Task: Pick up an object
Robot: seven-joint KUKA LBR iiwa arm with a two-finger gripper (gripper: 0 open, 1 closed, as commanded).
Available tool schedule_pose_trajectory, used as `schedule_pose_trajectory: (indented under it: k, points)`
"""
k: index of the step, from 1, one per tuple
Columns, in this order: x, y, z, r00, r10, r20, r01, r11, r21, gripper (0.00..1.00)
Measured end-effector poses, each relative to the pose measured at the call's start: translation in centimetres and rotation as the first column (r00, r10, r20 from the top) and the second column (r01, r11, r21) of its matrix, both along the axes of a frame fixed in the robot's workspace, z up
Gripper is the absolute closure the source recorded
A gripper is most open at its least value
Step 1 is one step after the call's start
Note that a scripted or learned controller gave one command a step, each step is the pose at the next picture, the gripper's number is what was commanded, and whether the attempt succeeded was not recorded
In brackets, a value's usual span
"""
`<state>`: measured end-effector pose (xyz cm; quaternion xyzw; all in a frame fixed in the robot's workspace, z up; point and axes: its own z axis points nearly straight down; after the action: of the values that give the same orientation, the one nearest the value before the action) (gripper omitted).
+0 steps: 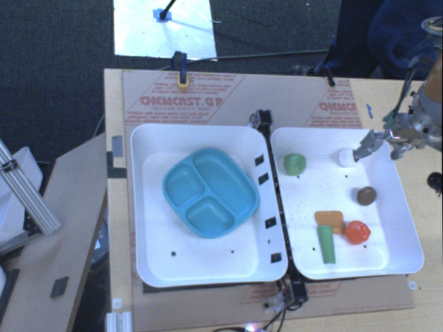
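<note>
Task just says grab an object, so here's what I've got in the right bin (401,206): small white ball (345,157) near the back, green round thing (295,162) back-left by the divider, brown ball (366,196) mid-right, and up front an orange block (329,219) w/ a green stick (327,244) touching its front edge, plus a red-orange lump (357,232) just beside them. The stick is the only long piece; its long axis runs front to back, tilted a bit. The round stuff has no direction I can call.

Left bin (149,185) holds a blue 3-compartment plate (210,191), sitting at an angle. Black clips run down the seam btwn the bins. Both bins sit on a wooden bench (228,92) w/ red CHEMCAST print on the sheet under them. Dark carpet behind, w/ a pale square sheet (163,19) on the floor.

Gripper (365,149) comes in from the right over the back edge of the right bin, tips just beside the white ball, nothing visibly between them. Open or closed? Can't tell from this angle.
</note>
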<state>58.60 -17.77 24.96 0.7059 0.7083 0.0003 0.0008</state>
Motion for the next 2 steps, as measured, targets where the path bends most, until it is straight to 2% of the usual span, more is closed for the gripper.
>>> schedule_pose_trajectory:
  k: [1, 2]
  points:
    - [0.6, -0.4, -4.3, 1.000, -0.002, -0.001, 0.002, 1.000, 0.000, 0.00]
    - [0.9, -0.8, -10.3, 1.000, -0.002, -0.002, 0.002, 1.000, 0.000, 0.00]
